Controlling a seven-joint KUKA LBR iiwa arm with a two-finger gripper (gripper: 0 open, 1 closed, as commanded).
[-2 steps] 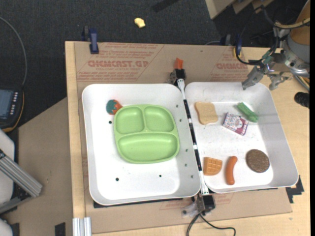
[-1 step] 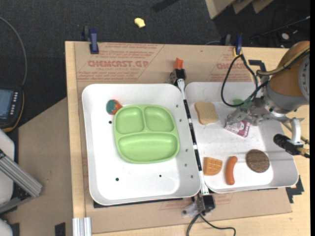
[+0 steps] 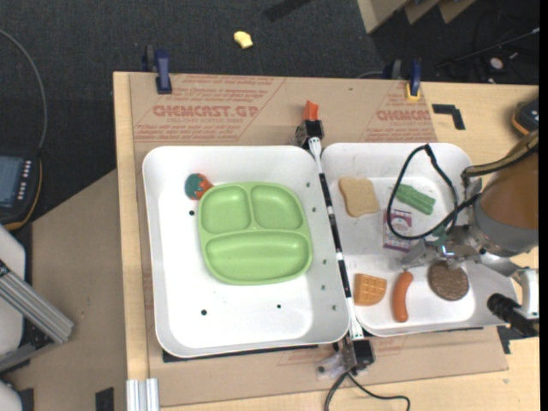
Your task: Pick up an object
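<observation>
Surface [image 3: 257,110] is paper-masked board. Two white bins sit directly on it: left bin [image 3: 248,328] at 9 o'clock, right bin [image 3: 377,165] at 3 o'clock, edges touching.

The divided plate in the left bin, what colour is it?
Light green; the divided plate shows clearly in the camera view.

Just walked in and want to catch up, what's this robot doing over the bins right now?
The arm's gripper hovers low in the right bin, by a brown round patty and a sausage. Toast, a waffle and a green piece lie nearby. The left bin holds a green divided plate.
</observation>
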